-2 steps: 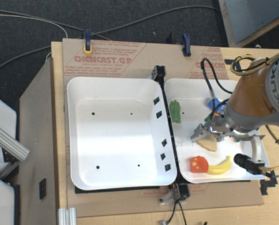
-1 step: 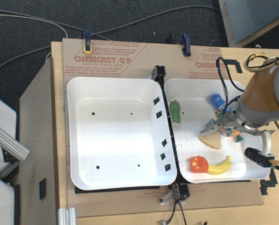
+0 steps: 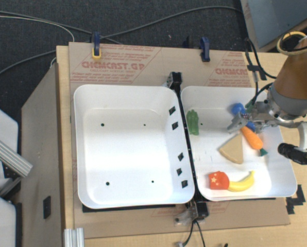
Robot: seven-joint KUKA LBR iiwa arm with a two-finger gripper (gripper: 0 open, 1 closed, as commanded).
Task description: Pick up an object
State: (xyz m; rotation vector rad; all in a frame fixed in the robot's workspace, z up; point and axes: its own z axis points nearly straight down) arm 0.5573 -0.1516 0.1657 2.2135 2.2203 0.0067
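My gripper (image 3: 245, 121) hangs low over the right bin (image 3: 205, 98), at its far right part. It sits right above the upper end of an orange carrot (image 3: 253, 139) with a green tip. A small blue object (image 3: 238, 108) lies just to the gripper's far left, touching or nearly touching it. A tan wedge (image 3: 233, 151) lies just in front of the carrot. A green object (image 3: 193, 122) rests near the divider. A red object (image 3: 219, 180) and a yellow banana (image 3: 243, 183) lie at the bin's front edge.
The left bin (image 3: 86, 138) stands beside the right one, with a black clip strip (image 3: 177, 138) between them. Blue and yellow clamps (image 3: 96, 45) hold the cardboard base at the back. Cables run across the dark floor behind.
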